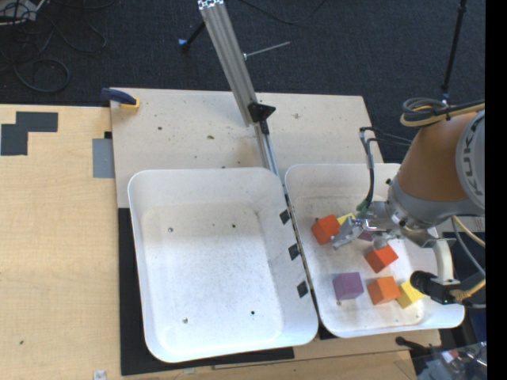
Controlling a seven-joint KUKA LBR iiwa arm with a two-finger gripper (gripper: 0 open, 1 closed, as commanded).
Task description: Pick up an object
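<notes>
The right bin holds several small blocks. A red-orange cube lies near its left wall, with a small yellow piece just right of it. Further right sits another red-orange cube. Toward the front lie a purple cube, an orange cube and a yellow block. My gripper reaches in from the right, low over the bin. Its metal tip sits right beside the left red-orange cube and under the yellow piece. I see no block clearly gripped.
The left bin adjoins the right one, with black clips along the shared wall. A slanted aluminium bar rises behind the bins. The orange-banded arm covers the right bin's right side. A cable hangs over its back.
</notes>
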